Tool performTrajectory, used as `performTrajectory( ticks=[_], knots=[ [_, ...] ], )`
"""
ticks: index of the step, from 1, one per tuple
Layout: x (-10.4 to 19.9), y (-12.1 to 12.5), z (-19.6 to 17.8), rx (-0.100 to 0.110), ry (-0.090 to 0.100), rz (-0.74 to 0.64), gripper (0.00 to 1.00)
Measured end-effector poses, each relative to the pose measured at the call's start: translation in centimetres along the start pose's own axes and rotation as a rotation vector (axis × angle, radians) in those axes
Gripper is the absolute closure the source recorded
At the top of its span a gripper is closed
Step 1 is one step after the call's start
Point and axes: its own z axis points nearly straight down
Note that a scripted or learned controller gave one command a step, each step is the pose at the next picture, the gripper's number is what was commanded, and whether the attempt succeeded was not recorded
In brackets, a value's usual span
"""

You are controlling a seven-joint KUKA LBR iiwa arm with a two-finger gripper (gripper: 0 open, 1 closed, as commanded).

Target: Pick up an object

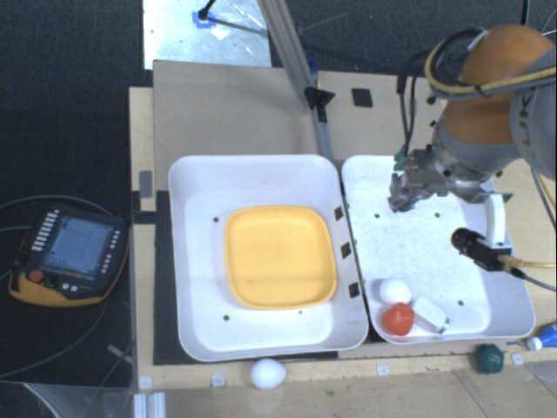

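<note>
Approach step: gripper [406,197] hangs over right bin [435,233], upper-left part, nothing between fingers; jaw state can't be told. Red ball [399,319], white ball [394,291], white block [430,314] cluster at near edge. Next move likely needs travel toward them, then descent.

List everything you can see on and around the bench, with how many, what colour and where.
Bins: 2, white, side by side on bench.
Plate: 1, yellow, middle of left bin.
Ball: 1, white, near corner of right bin.
Red object: 1, red, beside the ball.
Block: 1, white, right of the red object.
Egg: 1, white, on bench in front of left bin.
Green object: 1, dark green, bench front right.
Pendant: 1, grey-orange, floor at left.
Gripper: 1, grey, over right bin's far part.
</note>
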Motion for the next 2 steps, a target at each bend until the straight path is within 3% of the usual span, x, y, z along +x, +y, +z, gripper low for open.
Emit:
performTrajectory(
  ticks=[2],
  knots=[
    [10.4,1.5,1.7,0.000,0.000,0.000,1.00]
  ],
)
